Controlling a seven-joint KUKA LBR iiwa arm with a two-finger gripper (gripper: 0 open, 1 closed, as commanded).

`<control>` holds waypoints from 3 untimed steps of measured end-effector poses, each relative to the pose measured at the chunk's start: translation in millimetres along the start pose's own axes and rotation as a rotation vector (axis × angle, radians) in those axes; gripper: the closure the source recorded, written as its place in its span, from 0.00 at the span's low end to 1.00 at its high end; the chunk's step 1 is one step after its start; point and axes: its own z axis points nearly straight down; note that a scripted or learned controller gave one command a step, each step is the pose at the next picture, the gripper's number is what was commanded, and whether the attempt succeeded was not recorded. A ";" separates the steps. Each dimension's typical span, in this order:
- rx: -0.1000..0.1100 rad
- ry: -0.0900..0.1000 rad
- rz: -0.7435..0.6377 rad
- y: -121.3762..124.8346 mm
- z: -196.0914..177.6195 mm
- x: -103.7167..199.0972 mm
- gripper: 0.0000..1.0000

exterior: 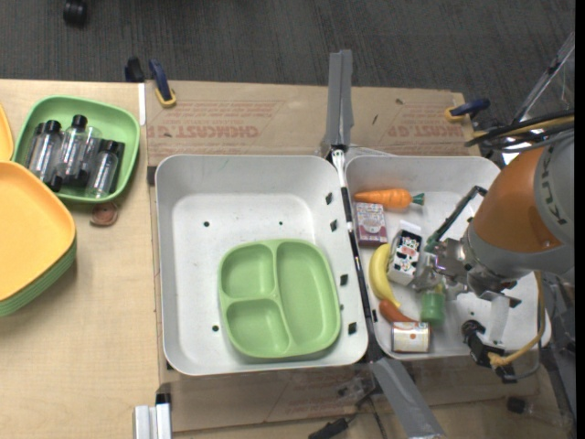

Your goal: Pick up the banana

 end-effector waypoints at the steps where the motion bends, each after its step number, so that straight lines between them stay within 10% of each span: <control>1: -0.001 0.000 0.002 -4.9 0.2 8.2 1.00; 3: 0.000 -0.001 0.215 3.0 -1.5 15.9 1.00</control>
